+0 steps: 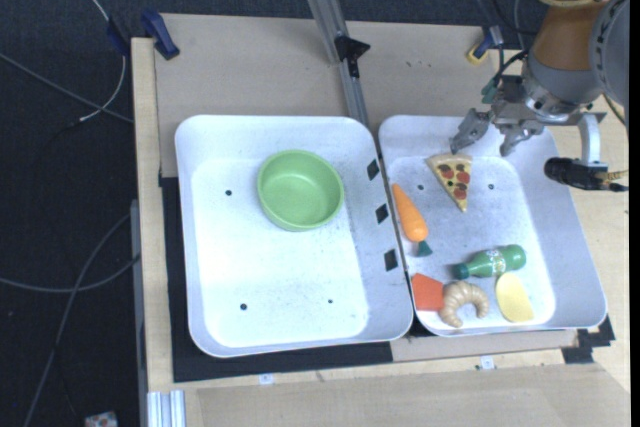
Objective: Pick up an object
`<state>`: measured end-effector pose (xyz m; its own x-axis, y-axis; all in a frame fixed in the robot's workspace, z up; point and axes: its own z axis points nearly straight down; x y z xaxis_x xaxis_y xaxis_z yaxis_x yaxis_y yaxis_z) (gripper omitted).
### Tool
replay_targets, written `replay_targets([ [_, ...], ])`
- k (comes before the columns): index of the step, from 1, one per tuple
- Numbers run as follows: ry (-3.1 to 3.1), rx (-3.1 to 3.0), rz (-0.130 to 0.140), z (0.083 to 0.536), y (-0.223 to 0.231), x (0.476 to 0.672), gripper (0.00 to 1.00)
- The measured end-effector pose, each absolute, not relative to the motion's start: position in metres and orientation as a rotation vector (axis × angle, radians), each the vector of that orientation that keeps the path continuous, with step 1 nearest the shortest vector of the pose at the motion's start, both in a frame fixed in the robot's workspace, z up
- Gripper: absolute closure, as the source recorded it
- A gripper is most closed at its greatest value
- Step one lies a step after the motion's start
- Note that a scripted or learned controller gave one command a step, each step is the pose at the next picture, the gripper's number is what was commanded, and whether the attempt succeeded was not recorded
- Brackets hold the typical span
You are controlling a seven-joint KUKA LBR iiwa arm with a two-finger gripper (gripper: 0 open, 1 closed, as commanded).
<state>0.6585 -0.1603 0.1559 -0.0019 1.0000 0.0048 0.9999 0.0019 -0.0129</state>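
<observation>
Plastic pizza (453, 179) | light, stiff, flat, slick | grip across crust edge | gripper (491, 137) splayed wide, at pizza's 1 o'clock

- 2 white bins: left bin (200, 215), right bin (570, 245)
- 1 green bowl (300, 189), in left bin
- 1 pizza slice (453, 178)
- 1 carrot (409, 214)
- 1 green bottle (491, 262)
- 1 croissant (463, 301)
- 1 yellow piece (514, 298), kind unclear
- 1 red-orange piece (427, 291), kind unclear
- right bin total: 6 items
- 2 blue clamps on the surface's far edge: one (160, 34), other (487, 42)
</observation>
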Motion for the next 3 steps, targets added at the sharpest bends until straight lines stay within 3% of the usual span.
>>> replay_targets([
  [1,-2.212,-2.215,0.008,0.111,-0.168,0.657,0.00],
  [2,-2.213,-2.212,0.008,0.097,-0.167,0.657,0.00],
  [3,-2.219,-2.216,-0.002,0.113,-0.166,0.660,1.00],
])
